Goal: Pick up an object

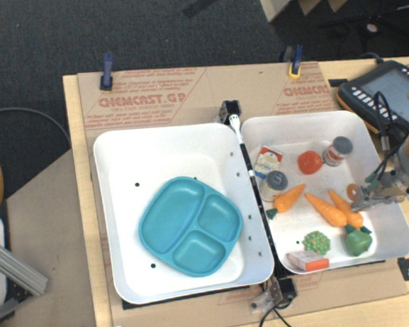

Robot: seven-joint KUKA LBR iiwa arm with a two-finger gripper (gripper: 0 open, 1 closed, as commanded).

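While the grey metal claw (357,197) is hovering beside the orange plastic carrot (343,209), its finger state cannot be determined.

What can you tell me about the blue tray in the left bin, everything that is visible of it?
The blue tray is a light blue divided plate, plastic by its look, with rounded corners and three hollows: one large and two smaller. It lies flat, right side up, turned at a slant to the walls of the left bin, on the bin's floor, toward its front half. Nothing lies in its hollows, and nothing but the bin touches it.
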